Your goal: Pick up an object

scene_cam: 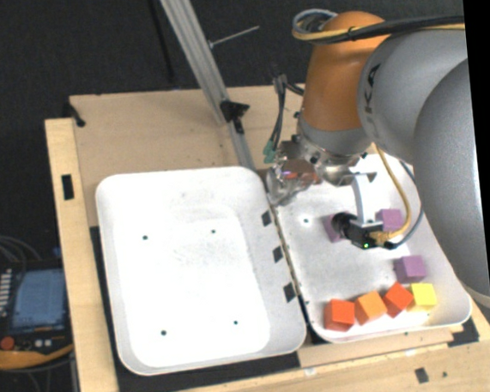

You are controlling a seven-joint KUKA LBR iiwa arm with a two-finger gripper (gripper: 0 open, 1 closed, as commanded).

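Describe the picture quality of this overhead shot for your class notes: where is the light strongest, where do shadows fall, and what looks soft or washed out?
In the camera view, the left bin is so bright that its surface detail washes out; the arm looms large and slightly soft near the lens, shading the right bin beneath it; the coloured blocks stay crisp and saturated; the floor surrounding the bench falls into near black.

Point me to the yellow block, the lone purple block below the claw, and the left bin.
yellow block [423, 294]: camera view, top face.
purple block [410, 267]: camera view, top face.
left bin [187, 265]: camera view, bare floor.
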